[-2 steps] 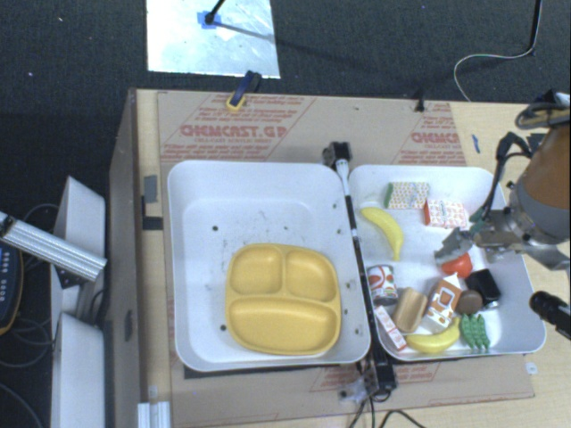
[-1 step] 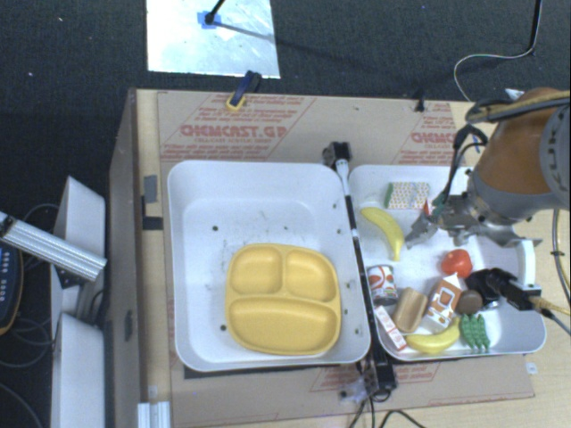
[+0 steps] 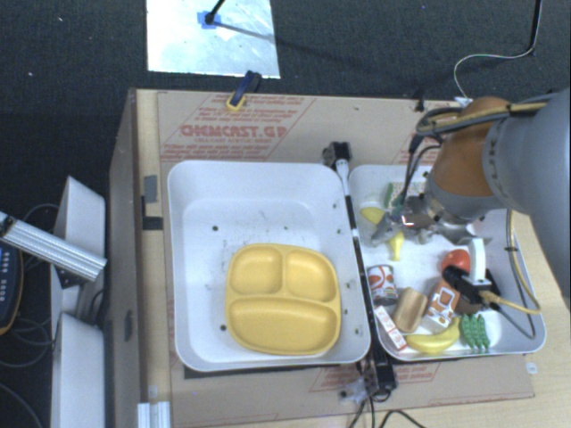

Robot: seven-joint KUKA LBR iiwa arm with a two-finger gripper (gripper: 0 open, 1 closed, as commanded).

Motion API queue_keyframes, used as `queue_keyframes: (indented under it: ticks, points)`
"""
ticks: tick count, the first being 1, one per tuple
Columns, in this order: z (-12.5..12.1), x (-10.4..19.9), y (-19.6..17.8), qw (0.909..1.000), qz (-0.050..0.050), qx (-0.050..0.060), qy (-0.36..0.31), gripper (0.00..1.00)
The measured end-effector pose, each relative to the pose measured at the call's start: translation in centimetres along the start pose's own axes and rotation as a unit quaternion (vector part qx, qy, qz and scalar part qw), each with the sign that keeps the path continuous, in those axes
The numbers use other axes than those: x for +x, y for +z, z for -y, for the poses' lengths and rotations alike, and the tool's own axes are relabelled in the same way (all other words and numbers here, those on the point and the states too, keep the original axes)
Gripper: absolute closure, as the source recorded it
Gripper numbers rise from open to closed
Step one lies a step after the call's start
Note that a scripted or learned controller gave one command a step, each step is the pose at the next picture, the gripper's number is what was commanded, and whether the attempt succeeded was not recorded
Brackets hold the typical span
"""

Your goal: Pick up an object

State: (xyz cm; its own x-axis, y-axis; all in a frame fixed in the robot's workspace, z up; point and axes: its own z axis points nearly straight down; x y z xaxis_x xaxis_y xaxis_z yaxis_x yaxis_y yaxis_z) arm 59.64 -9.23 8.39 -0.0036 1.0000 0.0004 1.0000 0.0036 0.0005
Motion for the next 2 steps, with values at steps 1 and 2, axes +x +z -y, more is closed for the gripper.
queue_keyframes:
  ticks: [1,2]
  points:
    - [-0.1,0.0,-1.1,1.0000,0.000,-0.001,0.000,1.00]
    - [2.1,3.9,-10.1,1.0000,0.000,-0.002,0.000,1.00]
